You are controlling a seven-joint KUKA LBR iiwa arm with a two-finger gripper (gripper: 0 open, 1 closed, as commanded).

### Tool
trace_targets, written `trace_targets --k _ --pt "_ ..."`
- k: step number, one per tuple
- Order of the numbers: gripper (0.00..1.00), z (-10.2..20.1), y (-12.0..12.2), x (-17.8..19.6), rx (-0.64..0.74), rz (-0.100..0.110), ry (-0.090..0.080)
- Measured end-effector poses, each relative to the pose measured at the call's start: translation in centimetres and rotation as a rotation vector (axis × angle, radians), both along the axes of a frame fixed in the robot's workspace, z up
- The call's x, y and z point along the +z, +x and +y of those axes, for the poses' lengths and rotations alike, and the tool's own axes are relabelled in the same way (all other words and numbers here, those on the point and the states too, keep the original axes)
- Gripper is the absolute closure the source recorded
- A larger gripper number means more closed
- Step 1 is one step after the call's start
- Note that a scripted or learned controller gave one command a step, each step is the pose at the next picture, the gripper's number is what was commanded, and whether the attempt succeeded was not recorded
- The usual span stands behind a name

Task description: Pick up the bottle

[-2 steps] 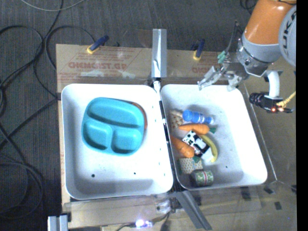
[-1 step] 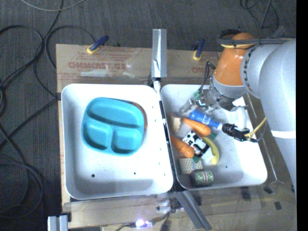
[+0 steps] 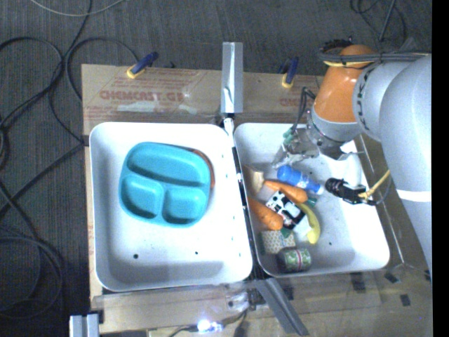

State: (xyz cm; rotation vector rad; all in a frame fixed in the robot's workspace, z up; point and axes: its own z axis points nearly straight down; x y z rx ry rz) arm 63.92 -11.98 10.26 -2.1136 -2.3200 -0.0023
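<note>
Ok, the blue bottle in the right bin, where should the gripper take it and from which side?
Grip the bottle across its blue body near the middle, coming straight down from above. It lies on its side, long axis running left-right, so fingers should close across the narrow width. An orange carrot crowds its lower-left side; the upper side looks freer. The gripper hangs just above it.

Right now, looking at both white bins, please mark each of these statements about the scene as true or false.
1. The blue plastic compartment tray lies in the left white bin. True.
2. The blue plastic bottle lies in the left bin. False: it lies in the right white bin.
3. The gripper is above the right bin, near the bottle. True.
4. The yellow banana rests on the blue tray. False: it lies in the right bin, among the clutter.
5. Two orange carrots lie in the right bin. True.
</note>
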Motion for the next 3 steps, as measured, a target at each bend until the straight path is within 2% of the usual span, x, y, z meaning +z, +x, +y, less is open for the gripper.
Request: trace_targets --k 1,2,3 --pt "1.00 0.9 2.0 8.8 0.030 0.000 -0.003" --pt "0.00 0.9 2.0 8.8 0.030 0.000 -0.003" --pt "0.00 -5.1 0.8 -1.5 0.014 -0.006 -0.006"
